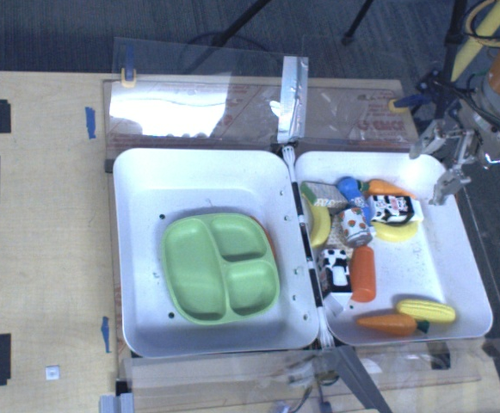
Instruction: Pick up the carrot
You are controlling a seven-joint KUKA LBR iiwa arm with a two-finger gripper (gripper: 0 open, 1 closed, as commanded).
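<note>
The carrot [385, 323] is orange with a small green end and lies flat near the front edge of the right bin [456, 256], just in front of a yellow corn cob [426, 310]. My gripper [435, 167] hangs over the far right corner of that bin, well behind the carrot. Its fingers are open and hold nothing. A second orange, carrot-like piece [384, 188] lies at the back of the bin, to the left of the gripper.
The right bin also holds an orange-red sausage [363, 274], a banana [318, 224], a blue item [348, 188], a small can [355, 227] and black-and-white cartons [391, 206]. In the left bin [146, 188] lies a green divided tray [221, 267].
</note>
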